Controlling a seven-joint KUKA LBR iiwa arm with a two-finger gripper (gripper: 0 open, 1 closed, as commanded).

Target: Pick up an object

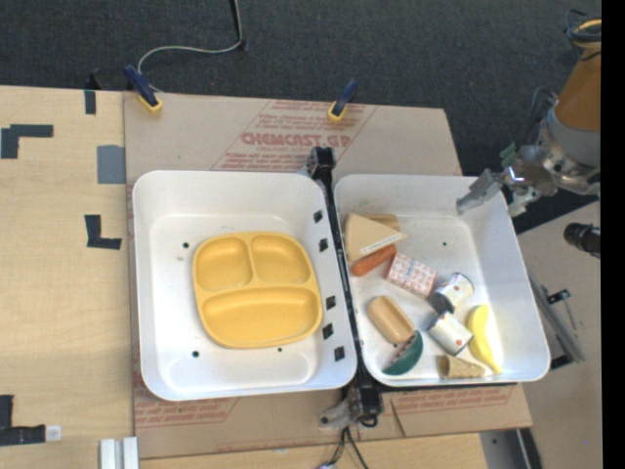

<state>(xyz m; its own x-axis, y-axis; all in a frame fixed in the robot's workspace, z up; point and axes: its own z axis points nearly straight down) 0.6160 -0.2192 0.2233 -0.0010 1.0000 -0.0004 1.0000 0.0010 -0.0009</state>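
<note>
Gripper (485,191) (open or shut, cannot tell) above right bin's (522,291) far corner

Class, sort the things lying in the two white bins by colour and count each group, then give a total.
Yellow or tan: 5 – compartment plate, sandwich wedge, bread roll, banana, small wedge
Orange-red: 1 – carrot-like piece
Pink: 1 – checked block
White: 2 – cylinders
Teal: 1 – curved slice
Total: 10

We look down from one fixed camera above the counter (59,262), tilted at a slant. It sits far enough back to take in both white bins (156,291) whole, with the arm (576,115) entering to their right.
</note>
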